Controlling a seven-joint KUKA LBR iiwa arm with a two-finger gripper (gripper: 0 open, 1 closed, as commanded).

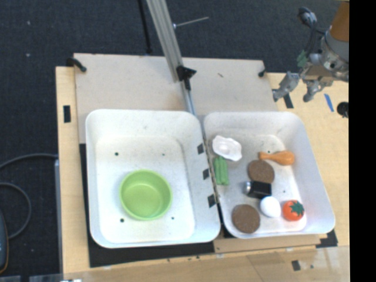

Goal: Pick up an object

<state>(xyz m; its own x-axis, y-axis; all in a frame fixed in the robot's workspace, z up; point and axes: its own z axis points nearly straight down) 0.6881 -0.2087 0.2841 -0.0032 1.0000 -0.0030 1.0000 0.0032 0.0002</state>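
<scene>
Objects for picking are lying together in the right bin point(311, 157), none of them between the fingers of the gripper point(298, 89), which is hanging outside the bins, above the bench point(235, 78) past the right bin's far right corner. Its two fingers are standing apart with bare bench showing between them, so the pincer is open and gripping nothing.

A pale wooden bench top is bearing both white bins side by side, with dark speckled carpet point(70, 16) spreading around it. A grey metal rail point(167, 37) is slanting down from the top of the view to the seam between the bins. A green bowl point(145, 194) is sitting upright in the left bin point(106, 134), toward its near side.

In the right bin, a white crumpled piece point(227, 147) is resting near the far left, and just below it a green stick point(221, 171) is lying along the left wall, its long axis running near to far. An orange drumstick-shaped toy point(278, 157) is lying crosswise, thin end pointing left. Two brown discs point(260, 171) point(245, 218) are lying flat, with a small black block point(258, 188) between them. A white ball point(270, 207) is sitting just beside a red strawberry toy point(293, 210), whose green top is facing the right wall.
</scene>
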